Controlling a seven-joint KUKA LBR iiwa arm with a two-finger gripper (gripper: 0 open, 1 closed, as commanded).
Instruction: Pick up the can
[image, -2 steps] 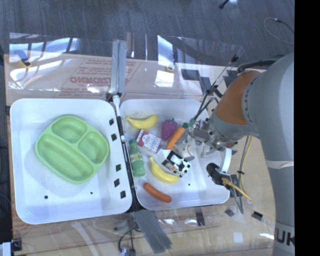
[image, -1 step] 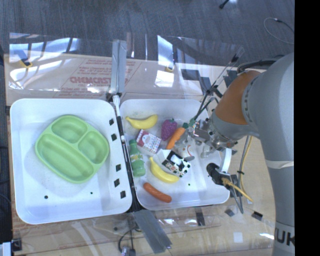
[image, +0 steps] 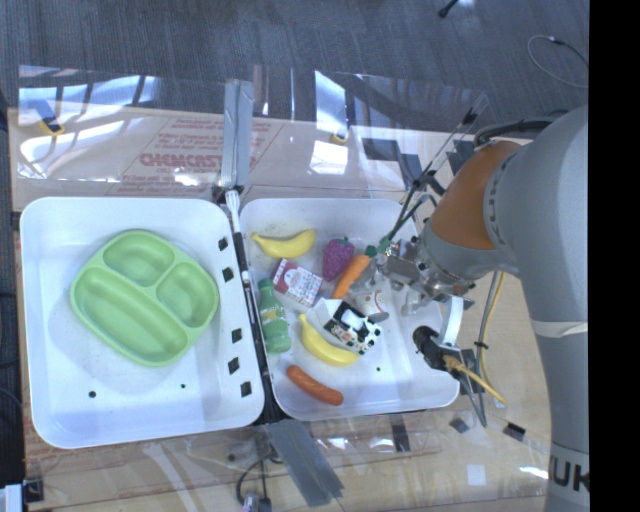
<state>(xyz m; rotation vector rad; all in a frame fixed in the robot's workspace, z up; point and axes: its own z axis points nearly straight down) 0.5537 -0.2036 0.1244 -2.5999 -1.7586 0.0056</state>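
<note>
Though it lies tilted against the near banana (image: 322, 346) in the right bin (image: 402, 372), the can (image: 352, 325) looks light, stiff and slick, best pinched across its round sides. The gripper (image: 385, 285) hangs just beside it; open or closed, I cannot tell.

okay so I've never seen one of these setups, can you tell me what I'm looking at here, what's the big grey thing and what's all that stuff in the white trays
The big grey thing is a robot arm reaching in from the right; its gripper hangs over the right bin. One fixed camera looks down at a slant on two shallow white bins. The left bin holds a green divided plate. The right bin holds toy food: two bananas, a carrot, a purple fruit, a sausage, a green bottle, a small red carton and a black-and-white item. I can't see anything held.
</note>
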